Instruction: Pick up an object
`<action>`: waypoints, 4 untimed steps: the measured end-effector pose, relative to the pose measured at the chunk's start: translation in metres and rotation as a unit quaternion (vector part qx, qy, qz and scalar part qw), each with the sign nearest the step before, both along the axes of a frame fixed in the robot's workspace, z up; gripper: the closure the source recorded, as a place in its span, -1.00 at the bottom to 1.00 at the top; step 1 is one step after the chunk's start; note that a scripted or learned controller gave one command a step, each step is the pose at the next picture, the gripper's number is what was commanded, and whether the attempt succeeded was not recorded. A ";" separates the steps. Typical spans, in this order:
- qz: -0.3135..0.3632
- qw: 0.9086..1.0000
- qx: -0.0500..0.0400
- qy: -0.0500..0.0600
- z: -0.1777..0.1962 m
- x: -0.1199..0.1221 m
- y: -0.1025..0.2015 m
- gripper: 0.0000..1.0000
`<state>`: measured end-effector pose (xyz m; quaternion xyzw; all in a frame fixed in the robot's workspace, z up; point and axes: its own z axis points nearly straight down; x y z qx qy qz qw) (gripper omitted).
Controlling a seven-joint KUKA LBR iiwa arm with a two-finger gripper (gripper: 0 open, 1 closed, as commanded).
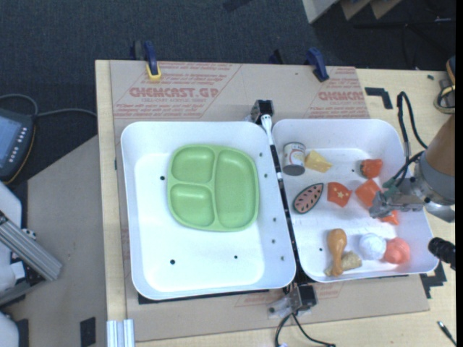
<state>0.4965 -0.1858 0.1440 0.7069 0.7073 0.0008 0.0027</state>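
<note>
Gripper [385, 210] low in the right bin [347, 130] — grasp unconfirmed.
I can't tell the finger state; orange pieces [367, 191] sit just beside the tips — likely target, since they're closest.

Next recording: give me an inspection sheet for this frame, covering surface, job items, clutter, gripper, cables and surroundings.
Surface: wooden bench bearing a left bin and a right bin side by side.
Job items: right bin holds a small can, yellow wedge, watermelon slice, several red-orange pieces, drumstick, white ball, pink piece.
Clutter: green divided plate in the left bin.
Gripper: gripper low over the right bin's right side, beside red pieces; grasp unclear.
Cables: black cable by the right bin; wires at the front edge.
Surroundings: blue clamps on the back edge, dark carpet.
</note>
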 end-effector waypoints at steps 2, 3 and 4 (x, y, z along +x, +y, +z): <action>0.000 1.000 0.000 0.000 0.083 -0.006 -0.006 1.00; 0.003 1.000 0.001 0.000 0.093 0.035 0.024 1.00; 0.003 1.000 0.001 -0.001 0.094 0.088 0.055 1.00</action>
